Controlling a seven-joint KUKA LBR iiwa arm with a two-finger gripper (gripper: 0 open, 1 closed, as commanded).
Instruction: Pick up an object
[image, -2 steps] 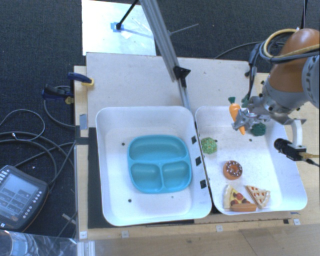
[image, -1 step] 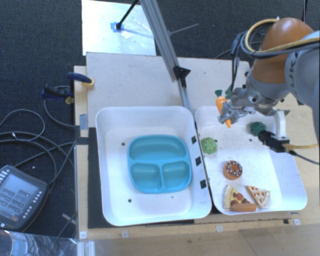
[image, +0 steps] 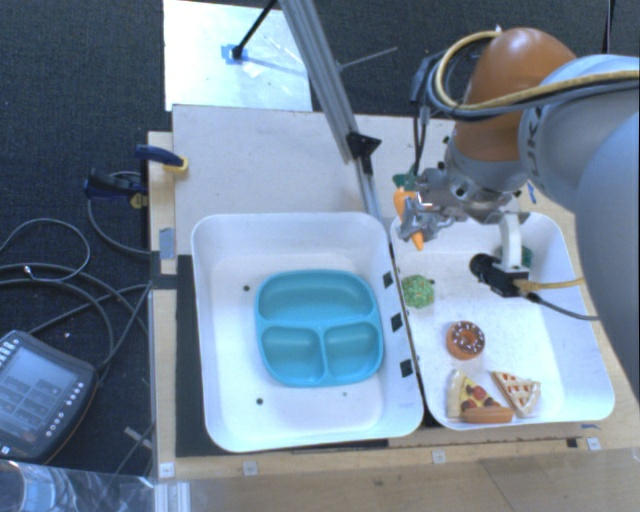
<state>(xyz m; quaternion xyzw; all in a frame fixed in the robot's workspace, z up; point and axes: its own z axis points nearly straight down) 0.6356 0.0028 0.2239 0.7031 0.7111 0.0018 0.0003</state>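
My gripper (image: 416, 218) hangs over the far left corner of the right bin (image: 592, 385). An orange toy carrot (image: 404, 203) with a green top sits between its fingers, its tip pointing down toward the bin floor. The fingers are shut on the carrot. Below it lie a small green broccoli piece (image: 417, 291), a chocolate donut (image: 465, 340), a pizza slice (image: 470, 398) and a waffle wedge (image: 516, 392). The arm's grey body and orange band cover the bin's far right part.
The left bin (image: 203, 300) holds a blue divided plate (image: 320, 327). A metal pole (image: 325, 70) slants down to the divider between the bins. A black cable fitting (image: 497, 272) hangs under the wrist. Clamps and cables lie off the bench to the left.
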